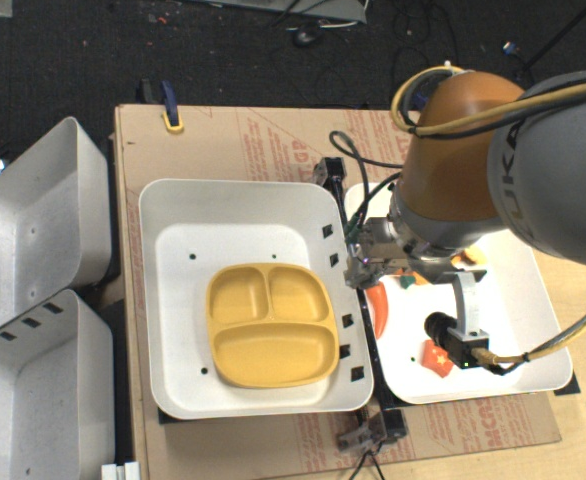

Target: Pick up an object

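Note:
My gripper point(405, 268) hangs low over the right bin point(533, 368), near its left wall, mostly hidden under the grey wrist and orange band. A long red-orange piece point(378, 310) lies just below and left of it, against the bin's left wall. A small red object point(435, 360) rests near the bin's front. A yellow-orange bit point(470, 258) and a small green bit point(409, 281) peek out beside the wrist. Whether anything sits between the fingers is hidden.
The left bin point(173, 218) holds a yellow divided plate point(271, 324) at its centre. Both bins stand on a brown board point(233, 138). Two white tubs point(33, 218) sit off the bench at far left. Cables run along the divider between the bins.

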Robot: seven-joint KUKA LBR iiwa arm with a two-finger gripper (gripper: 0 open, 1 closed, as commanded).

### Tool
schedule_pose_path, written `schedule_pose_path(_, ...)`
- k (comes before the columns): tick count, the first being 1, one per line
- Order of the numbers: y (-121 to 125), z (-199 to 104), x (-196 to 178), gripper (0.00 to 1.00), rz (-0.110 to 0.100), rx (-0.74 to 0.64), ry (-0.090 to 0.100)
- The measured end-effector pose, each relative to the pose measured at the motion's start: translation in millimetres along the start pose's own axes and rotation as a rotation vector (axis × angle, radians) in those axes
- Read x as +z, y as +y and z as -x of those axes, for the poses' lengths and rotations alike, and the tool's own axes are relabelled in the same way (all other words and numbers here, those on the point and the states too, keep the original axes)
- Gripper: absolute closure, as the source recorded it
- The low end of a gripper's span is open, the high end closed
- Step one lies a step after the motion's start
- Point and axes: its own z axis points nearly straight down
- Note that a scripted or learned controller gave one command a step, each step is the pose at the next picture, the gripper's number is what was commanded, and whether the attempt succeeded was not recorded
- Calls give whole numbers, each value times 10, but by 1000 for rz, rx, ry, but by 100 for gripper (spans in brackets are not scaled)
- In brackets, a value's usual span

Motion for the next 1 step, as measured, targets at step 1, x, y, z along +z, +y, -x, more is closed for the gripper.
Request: schedule_pose_path(1, -65, -451, 91, 100, -2, 1, -1)
